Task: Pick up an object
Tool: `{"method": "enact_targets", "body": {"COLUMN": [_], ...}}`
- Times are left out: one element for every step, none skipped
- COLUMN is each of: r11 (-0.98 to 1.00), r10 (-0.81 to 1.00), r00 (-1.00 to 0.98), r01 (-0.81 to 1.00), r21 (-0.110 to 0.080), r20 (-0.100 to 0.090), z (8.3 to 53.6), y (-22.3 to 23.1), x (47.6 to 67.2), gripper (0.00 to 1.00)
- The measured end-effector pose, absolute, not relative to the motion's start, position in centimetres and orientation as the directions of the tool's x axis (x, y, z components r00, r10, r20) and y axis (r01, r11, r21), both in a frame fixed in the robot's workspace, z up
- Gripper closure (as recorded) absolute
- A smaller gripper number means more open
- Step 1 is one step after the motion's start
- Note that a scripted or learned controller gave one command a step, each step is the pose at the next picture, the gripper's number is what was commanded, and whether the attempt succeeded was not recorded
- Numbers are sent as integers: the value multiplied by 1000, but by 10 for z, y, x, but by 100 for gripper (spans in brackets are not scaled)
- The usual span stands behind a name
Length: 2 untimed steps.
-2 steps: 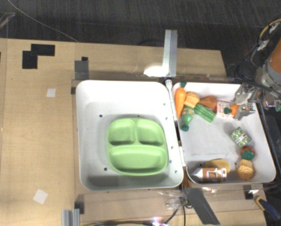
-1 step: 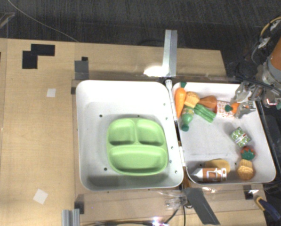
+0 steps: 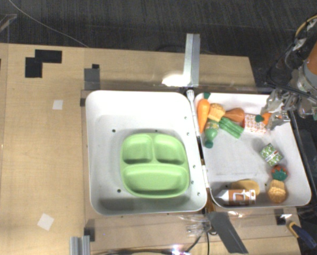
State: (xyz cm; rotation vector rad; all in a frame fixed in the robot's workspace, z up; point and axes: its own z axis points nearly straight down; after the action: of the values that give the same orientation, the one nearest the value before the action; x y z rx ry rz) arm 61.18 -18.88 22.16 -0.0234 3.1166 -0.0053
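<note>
Nearest the camera, along the right bin's (image 3: pixel 301 158) front wall, lie a brown bottle (image 3: pixel 242 191) and a tan toy (image 3: pixel 277 192). Further back, a small red-and-white packet (image 3: pixel 253 122) sits just beside the pincer (image 3: pixel 277 112) at the far right corner; whether the pincer is open or closed cannot be told. Crowding poses the likely risk: a green toy vegetable (image 3: pixel 231 127), a carrot (image 3: pixel 203 113) and the bin wall lie close, so a grasp may slip or snag. A green divided plate (image 3: pixel 155 164) fills the left bin (image 3: pixel 102 142) on the worktop (image 3: pixel 36 158).
</note>
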Motion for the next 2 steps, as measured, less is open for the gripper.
{"method": "enact_targets", "body": {"r11": [1000, 993], "r10": [-19, -118], "r00": [-999, -993], "r01": [-19, -118], "r21": [-5, -1], "r20": [-33, -7], "z": [233, 215], "y": [-188, -204], "x": [615, 671], "gripper": [100, 100]}}
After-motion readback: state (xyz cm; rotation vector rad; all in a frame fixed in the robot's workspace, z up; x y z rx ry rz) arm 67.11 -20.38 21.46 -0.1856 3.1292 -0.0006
